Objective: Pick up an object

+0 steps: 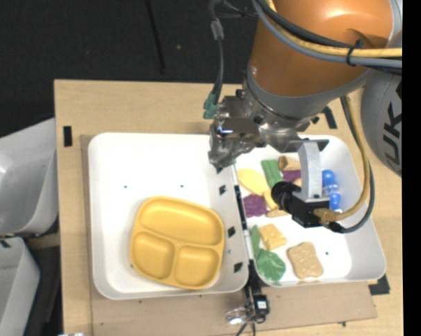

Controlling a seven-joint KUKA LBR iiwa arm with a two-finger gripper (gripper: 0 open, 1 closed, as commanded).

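One gripper (pixel 223 156) hangs low at the far end of the rim that divides the two bins, under the bulky grey and orange wrist. Its tip is a dark shape seen from above and behind, so whether it is open or closed cannot be told, and nothing shows between its parts.

Just beside it, toward the near right, lie the candidates for picking: a yellow banana-shaped piece (pixel 251 180), a green strip (pixel 270 171), a purple piece (pixel 253 204), and further on a small cracker (pixel 272 235), a tan waffle-like biscuit (pixel 305 260) and a green leaf-shaped piece (pixel 269 263). A blue item (pixel 329 186) sits partly behind the black and grey fitting on the arm. All of these are in the right bin (pixel 357 257). The left bin (pixel 112 187) holds a yellow divided tray (pixel 177 241).

The main risk, as I judge it, is that the gripper stands over the shared rim rather than over a toy; a straight descent could strike the rim or close on air. The toys near the rim also crowd together, some touching, so a grasp could nudge neighbours or catch two.

Open room is best at the right bin's near right corner and in the left bin's far half; the middle ridge and the cable loop on the right are tight.
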